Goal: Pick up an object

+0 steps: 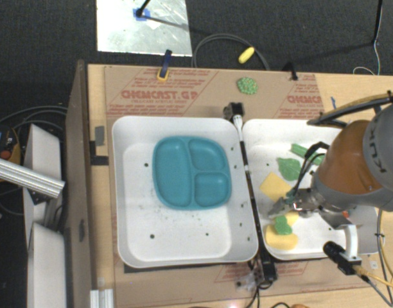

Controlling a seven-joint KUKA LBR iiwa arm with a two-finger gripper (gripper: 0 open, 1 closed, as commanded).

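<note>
My gripper (pixel 288 205) is low in the right bin (pixel 261 136), near its front left part, among small soft items. Just under it lie a green piece (pixel 282 224) and a yellow piece (pixel 281 239). A flat yellow piece (pixel 273 185) is just to its left, and a green leafy piece (pixel 289 168) sits behind that. Another green bit (pixel 300 150) lies further back. The arm's orange band (pixel 347 162) and grey wrist cover the right side of this bin. Nothing shows clearly between the fingers.
The left bin (pixel 132 236) holds a teal divided plate (pixel 191 172). A black divider strip (pixel 245 172) runs between the bins. On the cardboard behind lie a small green object (pixel 247 85) and a yellow item (pixel 246 55). Cables trail at the right.
</note>
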